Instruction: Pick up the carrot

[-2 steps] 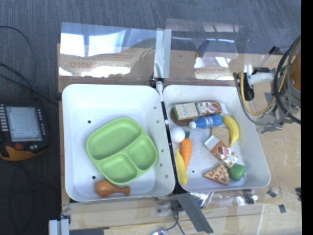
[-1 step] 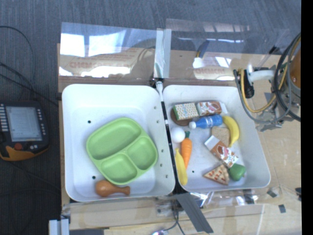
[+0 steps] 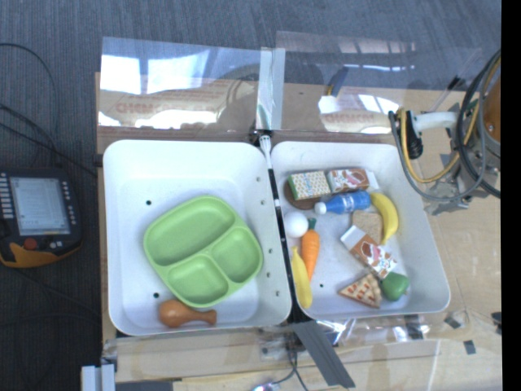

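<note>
A handheld control unit [image 3: 37, 218] lies on the floor at far left. On the desk [image 3: 472, 300], the left bin [image 3: 122, 169] holds a green divided plate [image 3: 203, 251] and a brown drumstick [image 3: 187, 314].

The right bin [image 3: 423, 243] holds the carrot [image 3: 309, 249] near its left wall, just below a white egg [image 3: 295, 225] and touching a yellow pepper [image 3: 302, 282]. Further right lie two boxes [image 3: 326, 183], a bottle [image 3: 346, 204], a banana [image 3: 386, 214], a pizza slice [image 3: 362, 290] and a green item [image 3: 395, 285].

The arm [image 3: 480, 137] stands at the right edge, well apart from the carrot. End effector state: cannot tell.

Step in hand, as judged: approach not yet begun. The next move calls for travel left across the right bin and descent over the carrot, avoiding the egg and pepper.

No writing is legible.
</note>
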You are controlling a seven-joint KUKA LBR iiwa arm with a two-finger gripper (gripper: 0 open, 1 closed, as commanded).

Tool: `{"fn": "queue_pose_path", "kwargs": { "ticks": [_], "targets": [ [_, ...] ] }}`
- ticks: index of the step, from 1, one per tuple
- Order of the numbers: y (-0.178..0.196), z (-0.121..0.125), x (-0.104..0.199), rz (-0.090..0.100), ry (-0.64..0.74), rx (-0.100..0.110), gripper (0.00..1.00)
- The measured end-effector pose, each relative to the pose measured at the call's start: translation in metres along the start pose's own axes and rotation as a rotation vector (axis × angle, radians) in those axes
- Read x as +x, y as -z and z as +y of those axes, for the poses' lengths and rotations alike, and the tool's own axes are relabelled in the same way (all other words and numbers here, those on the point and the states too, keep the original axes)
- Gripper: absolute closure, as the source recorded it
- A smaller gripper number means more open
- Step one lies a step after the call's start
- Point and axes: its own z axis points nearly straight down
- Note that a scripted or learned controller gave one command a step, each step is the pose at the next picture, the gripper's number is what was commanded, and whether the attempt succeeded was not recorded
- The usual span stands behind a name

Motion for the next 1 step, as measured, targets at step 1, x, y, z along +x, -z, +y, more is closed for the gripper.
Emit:
{"fn": "queue_pose_path", "kwargs": {
  "ticks": [1],
  "targets": [
    [0.0078, -0.0051, 0.0011, 0.001, 0.003, 0.009, 1.0]
  ]
}}
